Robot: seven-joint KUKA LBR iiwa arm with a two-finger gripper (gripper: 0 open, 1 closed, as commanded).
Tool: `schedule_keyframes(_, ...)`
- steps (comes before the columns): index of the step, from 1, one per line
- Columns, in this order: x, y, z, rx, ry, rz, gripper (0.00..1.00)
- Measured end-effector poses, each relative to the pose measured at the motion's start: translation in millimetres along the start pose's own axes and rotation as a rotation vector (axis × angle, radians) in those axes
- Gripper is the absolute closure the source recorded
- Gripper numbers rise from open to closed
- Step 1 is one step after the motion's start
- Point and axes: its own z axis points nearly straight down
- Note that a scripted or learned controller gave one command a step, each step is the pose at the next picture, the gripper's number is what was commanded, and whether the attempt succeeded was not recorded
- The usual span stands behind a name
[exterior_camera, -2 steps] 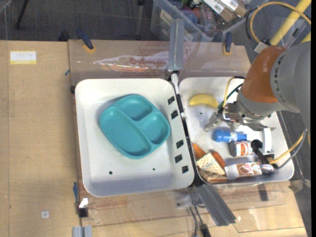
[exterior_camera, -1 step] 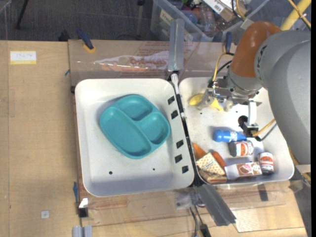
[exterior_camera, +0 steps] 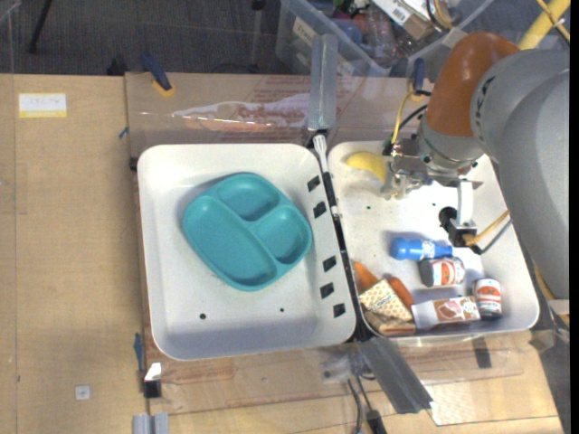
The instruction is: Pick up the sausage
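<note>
Sausage (exterior_camera: 364, 275) lies well apart from our pincer (exterior_camera: 395, 184) — open or closed we cannot tell — which hangs beside the banana (exterior_camera: 365, 164), so we might grab that instead.

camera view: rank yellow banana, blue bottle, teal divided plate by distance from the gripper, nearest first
1. Yellow curved banana: right bin's far-left corner, right beside the gripper.
2. Blue plastic bottle: mid right bin, nearer the camera than the gripper.
3. Teal divided plate: in the left bin, across the divider, farthest.
</note>
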Motion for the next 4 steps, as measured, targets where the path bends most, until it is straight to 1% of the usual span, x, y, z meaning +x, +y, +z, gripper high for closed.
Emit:
schedule_keyframes(1, 0.8, 0.0, 0.0, 0.0, 0.0, -0.001, 0.0)
schedule_keyframes(2, -87.9, -0.4, 11.1, 0.0, 0.001, -0.033, 0.0)
schedule_keyframes(3, -32.8, -82.5, 10.4, 0.0, 0.004, -0.029, 0.0)
schedule_keyframes(4, -17.2, -143.4, 4.8, 0.005, 0.007, -0.291, 0.0)
